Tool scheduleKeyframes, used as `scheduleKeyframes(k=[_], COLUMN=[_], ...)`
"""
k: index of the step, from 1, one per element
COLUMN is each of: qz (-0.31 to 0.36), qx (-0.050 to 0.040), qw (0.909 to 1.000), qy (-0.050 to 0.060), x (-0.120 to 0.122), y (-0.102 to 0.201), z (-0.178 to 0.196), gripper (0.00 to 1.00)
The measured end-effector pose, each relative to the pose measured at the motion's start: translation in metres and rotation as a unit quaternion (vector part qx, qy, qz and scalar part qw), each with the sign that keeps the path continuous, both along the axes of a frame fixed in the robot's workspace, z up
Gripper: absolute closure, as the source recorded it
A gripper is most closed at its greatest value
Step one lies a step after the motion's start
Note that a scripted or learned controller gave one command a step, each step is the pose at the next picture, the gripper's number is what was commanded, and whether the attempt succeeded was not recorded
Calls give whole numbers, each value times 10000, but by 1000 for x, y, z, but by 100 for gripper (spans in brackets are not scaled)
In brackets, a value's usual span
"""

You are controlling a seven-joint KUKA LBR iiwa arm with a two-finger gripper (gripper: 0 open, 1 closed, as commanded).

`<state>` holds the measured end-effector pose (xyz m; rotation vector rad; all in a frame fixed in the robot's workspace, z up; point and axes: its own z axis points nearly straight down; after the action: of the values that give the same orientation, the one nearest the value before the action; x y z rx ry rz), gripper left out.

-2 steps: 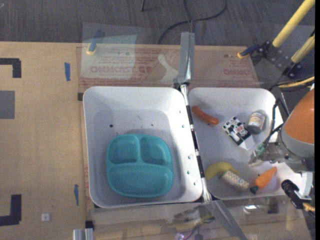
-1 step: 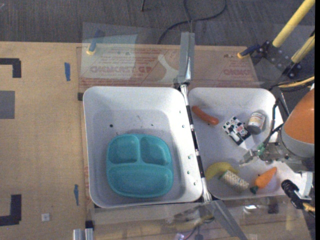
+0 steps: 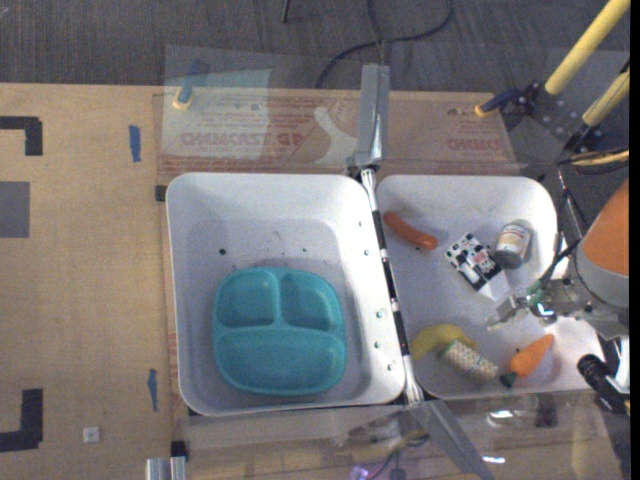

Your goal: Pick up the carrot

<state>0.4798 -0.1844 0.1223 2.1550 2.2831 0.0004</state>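
Note:
The carrot (image 3: 532, 354) is orange with a green tip and lies tilted near the front right corner of the right bin (image 3: 470, 190). My gripper (image 3: 508, 308) hangs just above and to the left of it, a short gap away, open, with nothing between its fingers. The arm's orange band (image 3: 612, 246) shows at the right edge.
In the right bin lie a red-orange sausage (image 3: 410, 230), a black-and-white patterned block (image 3: 472, 259), a small can (image 3: 512, 241), a yellow banana (image 3: 438, 339) and a speckled item (image 3: 472, 361) just left of the carrot. The left bin (image 3: 200, 208) holds a teal divided plate (image 3: 279, 330).

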Motion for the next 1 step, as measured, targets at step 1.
scheduleKeyframes(k=[1], qz=[356], qx=[5], qw=[9994], qy=[-16], x=[2], y=[-14], z=[-35], gripper=[0])
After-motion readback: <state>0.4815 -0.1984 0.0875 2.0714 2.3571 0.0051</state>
